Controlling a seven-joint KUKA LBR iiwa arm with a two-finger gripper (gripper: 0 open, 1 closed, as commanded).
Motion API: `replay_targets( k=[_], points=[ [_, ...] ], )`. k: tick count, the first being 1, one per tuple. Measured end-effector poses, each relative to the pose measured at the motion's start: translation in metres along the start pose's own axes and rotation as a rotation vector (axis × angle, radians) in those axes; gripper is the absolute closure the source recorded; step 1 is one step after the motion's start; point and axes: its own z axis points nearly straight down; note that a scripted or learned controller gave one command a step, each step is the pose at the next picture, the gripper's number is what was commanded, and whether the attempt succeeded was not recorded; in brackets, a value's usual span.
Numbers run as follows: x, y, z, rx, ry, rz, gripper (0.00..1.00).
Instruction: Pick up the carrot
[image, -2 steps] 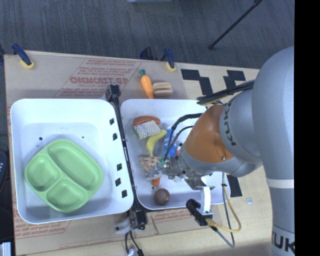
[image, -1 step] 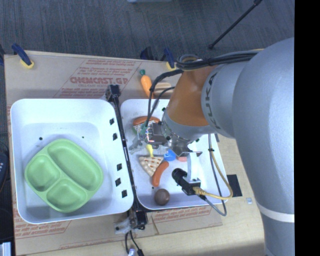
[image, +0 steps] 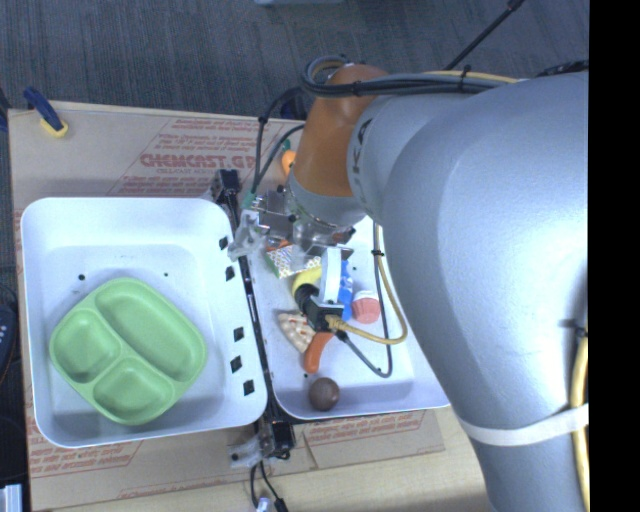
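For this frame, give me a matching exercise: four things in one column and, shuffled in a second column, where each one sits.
Things:
1. green plate
2. carrot
3. brown ball
4. blue clamp

Places:
A. near edge of the right bin
B. on the cardboard, far left corner
C. in the left bin
D. right bin, just under the gripper

Pairs: 1-C, 2-D, 3-A, 4-B
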Motion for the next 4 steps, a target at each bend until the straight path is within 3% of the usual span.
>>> replay_targets(
  k=[1,2,3,4],
  points=[
    [-0.071,0.081,-0.105,-0.004,-0.001,-0.043,0.0],
    [-0.068,0.08,-0.02,0.003,0.0,0.243,0.0],
    [-0.095,0.089,0.09,-0.006,0.004,0.509,0.0],
    [-0.059,0.071,-0.001,0.0,0.001,0.767,0.0]
  ],
)
